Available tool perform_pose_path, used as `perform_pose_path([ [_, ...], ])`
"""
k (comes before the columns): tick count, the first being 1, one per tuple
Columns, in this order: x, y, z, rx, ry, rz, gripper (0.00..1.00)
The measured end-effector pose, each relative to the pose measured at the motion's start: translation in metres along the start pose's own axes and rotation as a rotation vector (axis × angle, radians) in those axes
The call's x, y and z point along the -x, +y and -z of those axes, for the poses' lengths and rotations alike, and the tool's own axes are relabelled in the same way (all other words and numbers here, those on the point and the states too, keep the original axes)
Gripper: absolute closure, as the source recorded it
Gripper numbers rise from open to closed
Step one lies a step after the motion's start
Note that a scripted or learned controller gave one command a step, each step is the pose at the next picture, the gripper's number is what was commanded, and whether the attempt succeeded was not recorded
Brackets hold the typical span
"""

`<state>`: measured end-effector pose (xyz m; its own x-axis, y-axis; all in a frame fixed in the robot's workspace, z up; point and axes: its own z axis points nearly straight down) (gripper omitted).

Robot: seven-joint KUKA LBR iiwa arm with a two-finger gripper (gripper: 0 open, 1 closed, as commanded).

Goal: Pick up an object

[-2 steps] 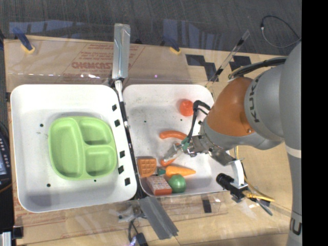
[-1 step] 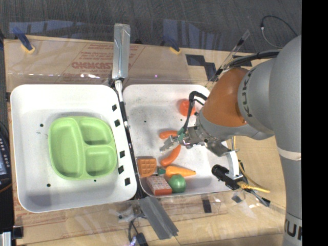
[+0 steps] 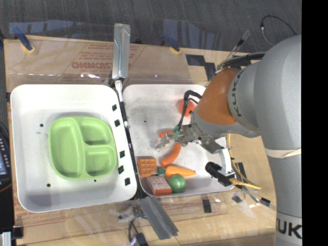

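The gripper (image 3: 171, 140) hung low in the right bin (image 3: 148, 99), fingers slightly parted, touching an orange sausage (image 3: 171, 154) at its 6 o'clock without holding it. A carrot (image 3: 180, 171), green ball (image 3: 177, 183) and waffle (image 3: 146, 166) lay beyond.

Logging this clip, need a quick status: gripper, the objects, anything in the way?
Gripper low in right bin, fingers unclear. Orange sausage-shaped toy right beside it, grasp unconfirmed. Carrot, green ball, waffle crowd nearby.
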<state>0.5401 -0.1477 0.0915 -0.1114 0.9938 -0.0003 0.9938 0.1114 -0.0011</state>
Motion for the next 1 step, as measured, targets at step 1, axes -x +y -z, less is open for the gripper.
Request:
perform_pose_path([
  [1, 0.0003, -0.0001, 0.0095, -0.001, -0.001, 0.003, 1.0],
])
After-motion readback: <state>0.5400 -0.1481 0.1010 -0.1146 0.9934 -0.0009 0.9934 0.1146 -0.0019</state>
